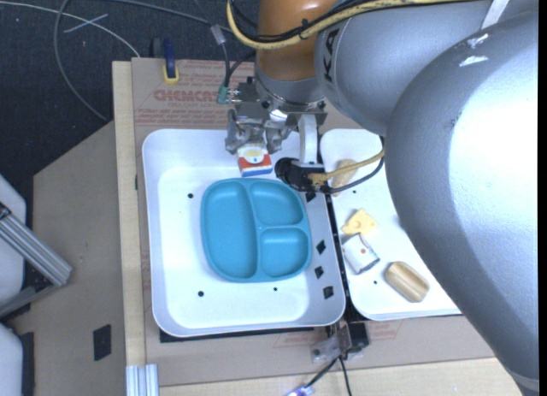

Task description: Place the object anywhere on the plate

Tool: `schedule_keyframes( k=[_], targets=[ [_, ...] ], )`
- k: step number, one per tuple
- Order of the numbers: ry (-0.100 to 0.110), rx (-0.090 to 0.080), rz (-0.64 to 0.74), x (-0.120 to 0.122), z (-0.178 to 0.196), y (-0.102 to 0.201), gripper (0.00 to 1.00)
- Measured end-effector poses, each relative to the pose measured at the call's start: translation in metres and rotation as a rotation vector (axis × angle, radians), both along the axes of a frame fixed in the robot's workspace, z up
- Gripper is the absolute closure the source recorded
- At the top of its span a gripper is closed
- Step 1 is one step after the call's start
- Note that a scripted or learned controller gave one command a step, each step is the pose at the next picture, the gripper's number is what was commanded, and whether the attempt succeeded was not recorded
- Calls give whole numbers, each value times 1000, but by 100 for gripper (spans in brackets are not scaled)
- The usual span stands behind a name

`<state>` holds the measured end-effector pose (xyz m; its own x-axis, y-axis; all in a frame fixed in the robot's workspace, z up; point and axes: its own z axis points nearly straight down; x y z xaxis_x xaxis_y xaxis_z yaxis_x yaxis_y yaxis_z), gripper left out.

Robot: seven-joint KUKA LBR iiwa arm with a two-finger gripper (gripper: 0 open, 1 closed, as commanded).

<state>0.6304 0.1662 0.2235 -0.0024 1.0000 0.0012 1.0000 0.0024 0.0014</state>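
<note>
The hand [254, 148] is gripping a small red, white and blue carton [255, 163] just beyond the blue plate's [255, 228] far rim, risking a drop outside it.

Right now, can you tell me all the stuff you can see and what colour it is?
Plate: one, blue, three compartments, in the left bin.
Small box: one, white with red and blue, just beyond the plate's far edge, right under the gripper.
Cheese wedge: one, yellow, right bin.
Small white item: one, white with a red mark, right bin.
Bread roll: one, tan, right bin.
Bins: two, white, side by side.
Clamp: one, blue and yellow, on the bench's far edge.
Arm: one, grey with an orange band.
Gripper: one, metal, above the small box.
</note>
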Motion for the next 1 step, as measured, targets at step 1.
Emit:
schedule_keyframes(
  k=[1],
  targets=[
    [1, -1, -1, -1, 0, 0, 0]
  ],
)
